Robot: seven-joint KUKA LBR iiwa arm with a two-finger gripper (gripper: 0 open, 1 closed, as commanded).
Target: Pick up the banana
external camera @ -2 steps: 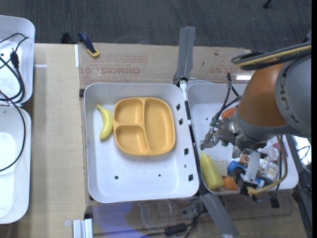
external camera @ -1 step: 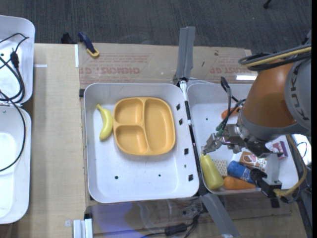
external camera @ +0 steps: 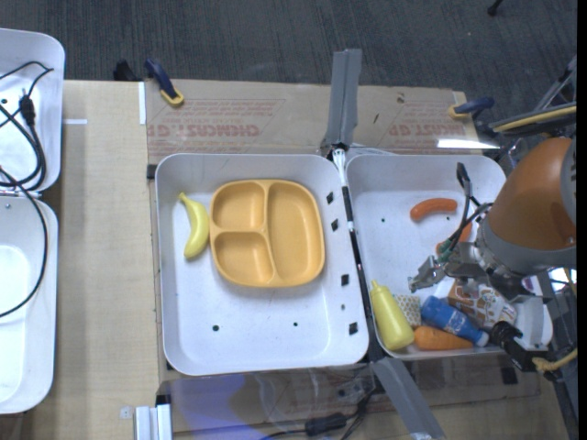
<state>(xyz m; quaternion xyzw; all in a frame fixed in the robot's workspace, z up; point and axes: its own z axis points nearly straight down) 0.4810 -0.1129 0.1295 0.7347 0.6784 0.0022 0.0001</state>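
Arm is reaching in from the right, orange band over the right bin (external camera: 367, 246), wrist bent down toward the bin floor. Hand (external camera: 429, 276) is hanging low near the bottle (external camera: 392, 314) and sausage (external camera: 433, 208); how far it is open cannot be told. Banana (external camera: 194, 226) is lying in the left bin (external camera: 248, 337), just beside the plate (external camera: 268, 232), well apart from the hand.

1. Dark grey carpet (external camera: 257, 21) lies beyond the counter (external camera: 101, 246).
2. The wooden counter carries a printed cardboard sheet (external camera: 248, 122).
3. 2 blue-and-yellow clamps (external camera: 161, 82) pin the sheet's far edge.
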